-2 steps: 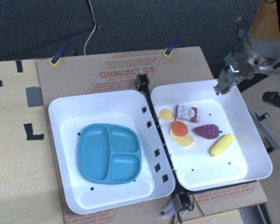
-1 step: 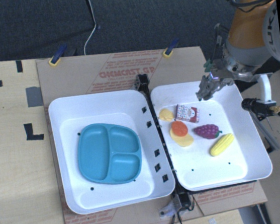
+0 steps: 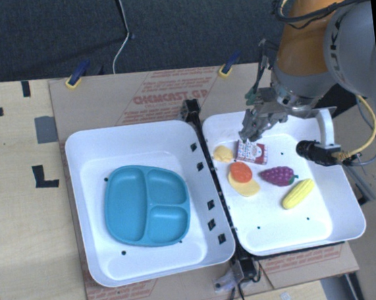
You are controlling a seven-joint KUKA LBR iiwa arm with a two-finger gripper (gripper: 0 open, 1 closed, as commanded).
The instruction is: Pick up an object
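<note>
- My jaws hung just above the red-and-white packet point(image 3: 251, 152) in the right bin point(image 3: 334, 230), near its back-left corner; I could not tell how they stood.
- The packet lay flat, between the small yellow piece point(image 3: 223, 153) and the grapes point(image 3: 277, 176), with the tomato point(image 3: 240, 172) just in front.
- It looked light, thin and likely slippery; I judged its short edges the best hold.
- The blue tray point(image 3: 147, 204) sat in the left bin point(image 3: 83, 152).
</note>
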